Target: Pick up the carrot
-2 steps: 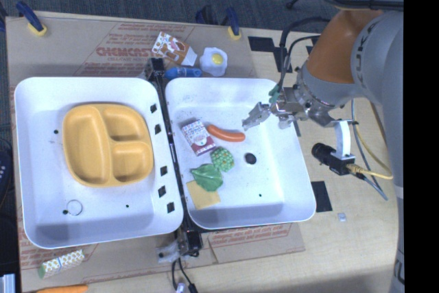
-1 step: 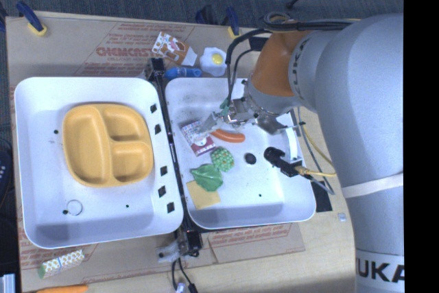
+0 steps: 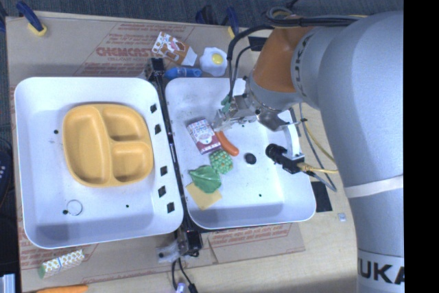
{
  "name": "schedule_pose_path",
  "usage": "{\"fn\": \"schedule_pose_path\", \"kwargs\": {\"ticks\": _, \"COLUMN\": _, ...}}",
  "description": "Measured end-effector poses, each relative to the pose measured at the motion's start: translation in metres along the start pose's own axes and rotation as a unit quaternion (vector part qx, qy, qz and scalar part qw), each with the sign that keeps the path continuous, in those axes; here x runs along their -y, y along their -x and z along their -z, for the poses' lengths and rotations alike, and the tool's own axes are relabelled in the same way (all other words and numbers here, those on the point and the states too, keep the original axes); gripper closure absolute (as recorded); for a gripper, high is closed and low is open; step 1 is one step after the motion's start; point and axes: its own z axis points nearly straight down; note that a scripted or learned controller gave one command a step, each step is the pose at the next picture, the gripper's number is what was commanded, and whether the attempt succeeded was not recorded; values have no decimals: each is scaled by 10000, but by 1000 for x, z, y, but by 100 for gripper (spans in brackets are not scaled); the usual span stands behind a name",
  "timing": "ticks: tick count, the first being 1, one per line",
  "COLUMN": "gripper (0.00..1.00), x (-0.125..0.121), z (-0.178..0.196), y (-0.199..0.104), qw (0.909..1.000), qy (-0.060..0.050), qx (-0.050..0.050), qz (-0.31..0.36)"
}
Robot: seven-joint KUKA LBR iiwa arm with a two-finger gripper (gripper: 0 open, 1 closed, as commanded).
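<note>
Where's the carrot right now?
The small orange carrot lies in the right white bin, beside the red-and-white packet and above the green dotted item, just below the pincer.

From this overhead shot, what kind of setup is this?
Probably a lab bench for robot pick-and-place trials: a KUKA arm reaches over two white bins, the right one strewn with toy food such as the carrot. A yellow divided tray sits in the left bin, all resting on cardboard.
</note>
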Motion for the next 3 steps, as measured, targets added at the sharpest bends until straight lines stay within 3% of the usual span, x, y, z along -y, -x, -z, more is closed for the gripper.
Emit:
{"fn": "schedule_pose_path", "kwargs": {"ticks": 1, "gripper": 100, "x": 60, "z": -16, "y": -5, "qw": 9991, "qy": -63, "qx": 0, "qz": -424}}
{"fn": "schedule_pose_path", "kwargs": {"ticks": 2, "gripper": 100, "x": 89, "z": 144, "y": 38, "qw": 9977, "qy": -40, "qx": 12, "qz": -673}}
{"fn": "schedule_pose_path", "kwargs": {"ticks": 3, "gripper": 100, "x": 139, "z": 247, "y": 58, "qw": 9995, "qy": -39, "qx": 12, "qz": 300}}
